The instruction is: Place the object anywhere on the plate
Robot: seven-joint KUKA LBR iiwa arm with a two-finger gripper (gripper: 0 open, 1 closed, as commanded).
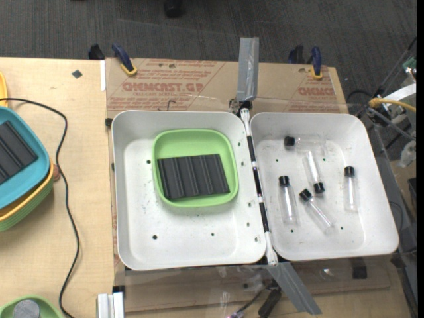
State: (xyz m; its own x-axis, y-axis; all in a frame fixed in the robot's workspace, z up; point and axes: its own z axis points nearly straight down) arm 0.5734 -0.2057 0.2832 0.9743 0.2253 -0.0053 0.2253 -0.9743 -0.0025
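A green square plate (225, 152) with a dark ribbed insert (193, 176) lies in the left white bin (132, 197), toward its back. In the right white bin (371, 230) lie several clear test tubes with black caps: one near the back (290, 141), one at the left (286, 197), one in the middle (313, 172), one slanted below it (315, 210), and one at the right (350, 187).
A stack of teal and green plates (23, 171) sits at the bench's left edge, with a black cable (69, 197) trailing past it. Brown cardboard (179, 85) held by clamps lies behind the bins. A grey strip (248, 71) stands at the bins' back joint.
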